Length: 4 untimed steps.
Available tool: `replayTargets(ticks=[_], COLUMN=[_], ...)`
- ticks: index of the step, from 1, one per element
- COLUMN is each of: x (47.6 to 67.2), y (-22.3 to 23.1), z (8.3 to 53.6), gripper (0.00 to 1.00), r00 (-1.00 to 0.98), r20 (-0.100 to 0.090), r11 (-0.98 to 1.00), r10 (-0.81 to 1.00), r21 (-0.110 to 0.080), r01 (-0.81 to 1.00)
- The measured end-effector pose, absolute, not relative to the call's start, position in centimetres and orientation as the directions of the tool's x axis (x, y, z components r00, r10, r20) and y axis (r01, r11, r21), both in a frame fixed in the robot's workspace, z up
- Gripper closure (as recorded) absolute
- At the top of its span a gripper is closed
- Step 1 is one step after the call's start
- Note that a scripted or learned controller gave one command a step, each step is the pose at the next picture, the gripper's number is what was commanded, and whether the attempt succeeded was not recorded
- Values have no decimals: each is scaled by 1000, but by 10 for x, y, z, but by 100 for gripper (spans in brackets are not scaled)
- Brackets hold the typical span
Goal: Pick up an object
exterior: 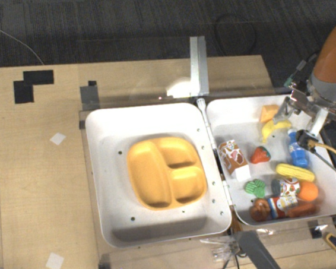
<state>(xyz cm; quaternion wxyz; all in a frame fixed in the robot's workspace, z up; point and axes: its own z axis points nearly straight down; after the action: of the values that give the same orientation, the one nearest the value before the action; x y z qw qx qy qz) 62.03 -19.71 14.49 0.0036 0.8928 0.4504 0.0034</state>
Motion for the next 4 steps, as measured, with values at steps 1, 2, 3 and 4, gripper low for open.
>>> replayTargets(ticks=[1, 2, 3, 4], x=[624, 666, 610, 656], y=[-196, -188, -151, -124], z=[101, 85, 97, 87], gripper=[0, 0, 0, 0], r00=[498, 664, 677, 740], r20=[13, -8, 4, 5], r11=[-498, -664, -677, -740], r10=[867, 747, 736, 672], r21=[27, -17, 3, 4], r01=[867, 747, 736, 672])
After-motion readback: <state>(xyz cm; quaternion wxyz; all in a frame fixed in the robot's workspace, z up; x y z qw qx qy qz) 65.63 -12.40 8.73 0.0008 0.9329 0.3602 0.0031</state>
